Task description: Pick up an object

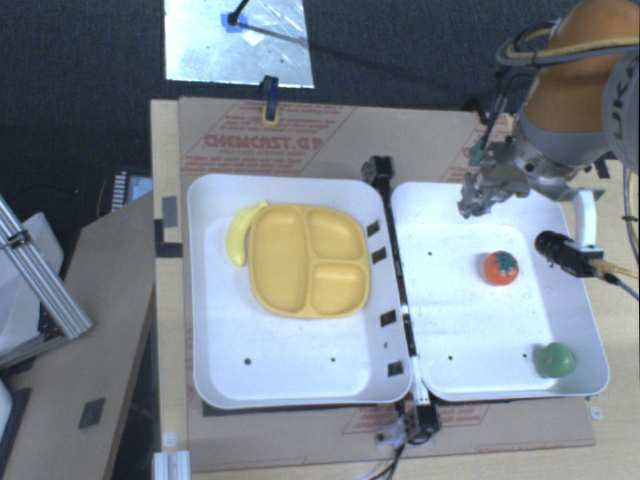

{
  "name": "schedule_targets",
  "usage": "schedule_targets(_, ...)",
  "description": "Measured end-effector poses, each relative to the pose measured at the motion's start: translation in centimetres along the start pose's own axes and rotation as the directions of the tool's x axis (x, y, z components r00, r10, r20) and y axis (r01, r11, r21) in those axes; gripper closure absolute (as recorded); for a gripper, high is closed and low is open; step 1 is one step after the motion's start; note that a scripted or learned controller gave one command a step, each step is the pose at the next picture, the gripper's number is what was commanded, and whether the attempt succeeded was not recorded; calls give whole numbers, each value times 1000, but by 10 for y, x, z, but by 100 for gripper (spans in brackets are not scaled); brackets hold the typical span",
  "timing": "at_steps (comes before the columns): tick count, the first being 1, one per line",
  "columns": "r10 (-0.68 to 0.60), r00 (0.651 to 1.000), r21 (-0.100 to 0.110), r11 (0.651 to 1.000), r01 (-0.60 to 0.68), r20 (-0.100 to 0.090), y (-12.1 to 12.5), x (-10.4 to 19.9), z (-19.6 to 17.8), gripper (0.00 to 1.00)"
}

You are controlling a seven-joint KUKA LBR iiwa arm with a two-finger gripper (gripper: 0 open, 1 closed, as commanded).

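Note:
A red-orange tomato-like ball (501, 268) with a green top lies in the right bin (450, 308), right of its middle. A green ball (553, 359) rests near that bin's front right corner. A yellow divided plate (305, 261) sits in the left bin (230, 368), with a yellow banana (238, 231) tucked against its left edge. My gripper (473, 206) hangs over the back edge of the right bin, up and to the left of the red ball and apart from it. Nothing shows between its tips.
A black divider with clips (393, 268) runs between the two bins. A black fixture (563, 252) juts in at the right bin's right rim. The bins rest on a cardboard sheet (280, 138); a foil sheet (238, 28) lies behind.

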State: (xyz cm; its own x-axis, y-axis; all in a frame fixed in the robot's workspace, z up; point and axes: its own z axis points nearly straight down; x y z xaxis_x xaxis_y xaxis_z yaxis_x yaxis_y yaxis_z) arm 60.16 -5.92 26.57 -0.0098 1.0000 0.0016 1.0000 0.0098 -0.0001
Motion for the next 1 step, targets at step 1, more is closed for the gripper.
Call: schedule_targets(1, -1, 1000, 0, 1000, 1, -1, 3, 53, 20, 100)
